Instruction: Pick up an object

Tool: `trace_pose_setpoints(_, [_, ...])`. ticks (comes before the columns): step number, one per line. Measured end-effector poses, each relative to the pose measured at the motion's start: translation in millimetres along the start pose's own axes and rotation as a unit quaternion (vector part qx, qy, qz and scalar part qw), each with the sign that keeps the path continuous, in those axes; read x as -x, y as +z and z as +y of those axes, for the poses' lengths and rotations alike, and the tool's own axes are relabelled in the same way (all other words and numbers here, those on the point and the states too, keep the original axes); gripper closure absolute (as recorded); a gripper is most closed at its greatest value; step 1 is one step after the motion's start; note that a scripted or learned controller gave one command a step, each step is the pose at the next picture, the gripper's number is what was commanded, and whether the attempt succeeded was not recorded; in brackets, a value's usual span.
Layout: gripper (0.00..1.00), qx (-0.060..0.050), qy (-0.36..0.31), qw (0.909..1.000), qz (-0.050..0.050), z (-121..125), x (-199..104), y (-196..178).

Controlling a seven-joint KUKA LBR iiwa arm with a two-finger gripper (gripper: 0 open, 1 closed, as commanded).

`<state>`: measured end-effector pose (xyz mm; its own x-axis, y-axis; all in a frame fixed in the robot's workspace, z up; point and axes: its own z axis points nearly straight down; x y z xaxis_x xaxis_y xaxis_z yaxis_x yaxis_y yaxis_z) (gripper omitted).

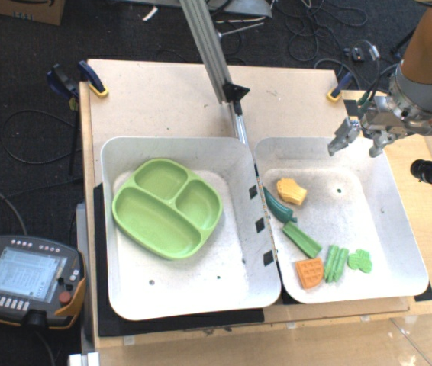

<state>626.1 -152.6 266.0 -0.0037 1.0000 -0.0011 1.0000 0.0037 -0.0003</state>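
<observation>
From my remote seat I see the arm's two-finger hand (359, 137) hovering above the far edge of the right-hand shallow white bin (384, 197), fingers spread apart and nothing between them. The likely targets lie in that bin: a small yellow plastic toy chunk (292, 192) near the divider, a long dark-green toy pod (290, 224) just below it, an orange waffle-shaped piece (310, 272), and light-green toy vegetables (346, 263) beside it. They all look light, stiff and somewhat slick, so I'd pinch the yellow chunk across its narrow middle, since it sits apart from the rest
</observation>
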Motion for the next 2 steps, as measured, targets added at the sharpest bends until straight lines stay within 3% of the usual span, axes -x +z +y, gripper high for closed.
trace_pose_setpoints(1, [0.0, -0.004, 0.003, 1.0, 0.001, -29.9, 21.7, 122.2])
trace_pose_setpoints(2, [0.0, 0.003, -0.004, 1.0, 0.002, 28.3, -58.4, 119.5])
